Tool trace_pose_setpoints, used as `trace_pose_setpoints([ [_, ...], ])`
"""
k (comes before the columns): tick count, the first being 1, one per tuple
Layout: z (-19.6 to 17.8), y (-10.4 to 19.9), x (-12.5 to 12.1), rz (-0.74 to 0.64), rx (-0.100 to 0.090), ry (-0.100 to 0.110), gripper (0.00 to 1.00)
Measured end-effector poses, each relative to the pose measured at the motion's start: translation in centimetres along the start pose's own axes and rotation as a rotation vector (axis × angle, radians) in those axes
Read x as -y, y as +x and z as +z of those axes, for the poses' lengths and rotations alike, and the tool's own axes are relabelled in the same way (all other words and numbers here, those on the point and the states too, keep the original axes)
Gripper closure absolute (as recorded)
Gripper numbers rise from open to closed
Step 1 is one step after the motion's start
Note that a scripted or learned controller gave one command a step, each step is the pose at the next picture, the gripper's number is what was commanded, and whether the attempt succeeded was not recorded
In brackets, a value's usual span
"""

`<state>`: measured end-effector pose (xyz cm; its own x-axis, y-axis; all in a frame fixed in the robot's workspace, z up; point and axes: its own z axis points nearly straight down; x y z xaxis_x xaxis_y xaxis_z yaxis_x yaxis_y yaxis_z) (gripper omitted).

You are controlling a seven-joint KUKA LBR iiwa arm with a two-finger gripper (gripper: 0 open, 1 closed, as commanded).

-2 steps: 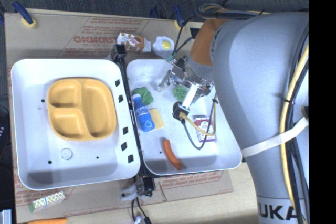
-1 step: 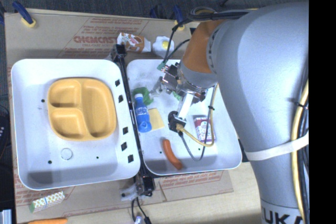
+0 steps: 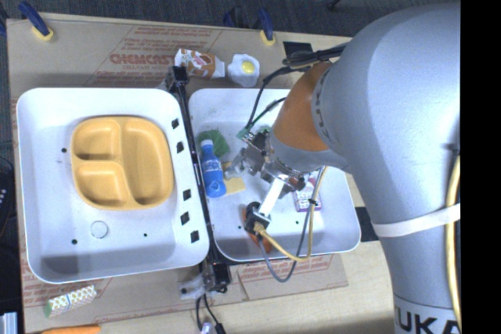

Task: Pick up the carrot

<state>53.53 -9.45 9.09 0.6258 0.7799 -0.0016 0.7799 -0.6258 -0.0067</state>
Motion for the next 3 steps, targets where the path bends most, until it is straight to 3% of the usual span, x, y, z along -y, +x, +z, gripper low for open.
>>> trace_pose_setpoints([
  [1,-1.0,0.0,0.0,-0.002,0.0,0.003,1.0],
  [2,0.0,-9.4,0.1,-0.181,0.0,-0.002,1.0],
  [3,0.0,-9.3,0.2,-0.182,-0.001,-0.001,0.0],
])
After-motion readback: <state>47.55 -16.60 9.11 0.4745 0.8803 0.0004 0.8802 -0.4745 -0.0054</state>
